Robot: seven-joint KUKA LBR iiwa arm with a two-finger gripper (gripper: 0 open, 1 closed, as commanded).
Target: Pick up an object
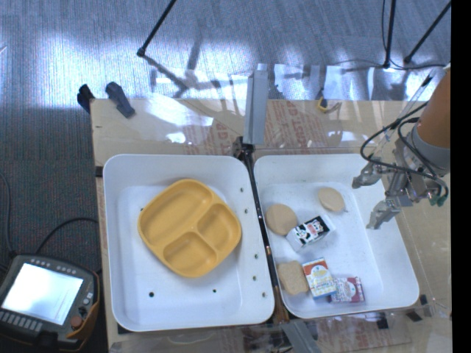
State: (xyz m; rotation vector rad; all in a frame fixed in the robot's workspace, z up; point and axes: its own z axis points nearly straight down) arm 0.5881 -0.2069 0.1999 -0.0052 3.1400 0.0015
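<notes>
In the right bin (390, 271) lie a round tan cookie (280, 218), an oval tan piece (332, 198), a small black-and-white milk carton (309, 232), a tan square biscuit (292, 277), an orange-and-white box (319, 278) and a red packet (346, 290). The left bin (125, 285) holds a yellow divided plate (190, 228). My gripper (366, 204) hangs over the right bin's upper right part, just right of the oval piece. It is open, its two fingers spread with nothing between them.
A metal post (256, 101) rises behind the seam between the bins. Black clamps (118, 98) sit at the bench's far left corner. A teach pendant (44, 296) lies on the floor at the lower left. Tripod legs (158, 24) stand behind the bench.
</notes>
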